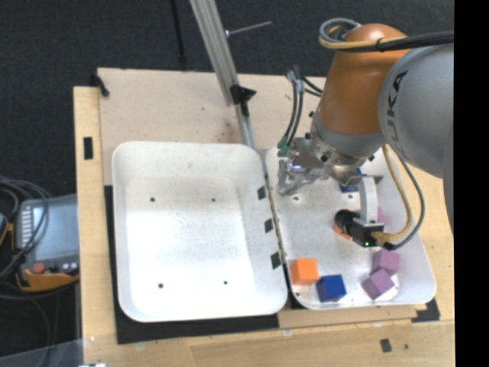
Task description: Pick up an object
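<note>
Arm: as the grey and orange arm [367, 90] reached in, we saw its metal two-finger gripper [290, 176] over the right white bin [416, 281].
Fingers: we could not tell whether they were apart or together.
Blocks: we found the orange cube [306, 271], blue cube [331, 287] and two purple blocks [380, 283] well below the fingers, none touching them.

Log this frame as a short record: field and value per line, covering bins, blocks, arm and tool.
left bin: white, shallow, no blocks seen in it
right bin: white, holds the blocks
orange block: near the right bin's front left corner
blue block: just right of the orange one
purple blocks: two, at front right, touching
arm: over the right bin's rear
tool: low near the divider, nothing seen held
</note>
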Robot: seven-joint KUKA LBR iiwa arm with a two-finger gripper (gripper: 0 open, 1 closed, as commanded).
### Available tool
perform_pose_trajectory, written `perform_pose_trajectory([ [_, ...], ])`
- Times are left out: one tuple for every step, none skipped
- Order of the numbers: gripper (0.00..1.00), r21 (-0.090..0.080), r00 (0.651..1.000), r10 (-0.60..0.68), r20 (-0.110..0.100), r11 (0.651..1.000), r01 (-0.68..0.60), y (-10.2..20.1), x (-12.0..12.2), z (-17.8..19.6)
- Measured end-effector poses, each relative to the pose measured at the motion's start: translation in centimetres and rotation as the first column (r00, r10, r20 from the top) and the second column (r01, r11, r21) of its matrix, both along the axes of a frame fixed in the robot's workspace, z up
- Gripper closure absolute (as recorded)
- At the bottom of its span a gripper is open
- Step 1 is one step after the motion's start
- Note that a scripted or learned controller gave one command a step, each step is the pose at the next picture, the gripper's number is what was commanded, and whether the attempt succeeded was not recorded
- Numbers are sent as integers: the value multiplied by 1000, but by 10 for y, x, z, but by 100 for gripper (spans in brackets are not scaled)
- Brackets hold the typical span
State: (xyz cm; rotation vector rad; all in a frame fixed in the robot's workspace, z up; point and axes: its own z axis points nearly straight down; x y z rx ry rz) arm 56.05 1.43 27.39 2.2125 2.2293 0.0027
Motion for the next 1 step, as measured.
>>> perform_pose_trajectory([
  [100, 0, 1000, 0, 0, 1000, 0, 49, 3, 0],
])
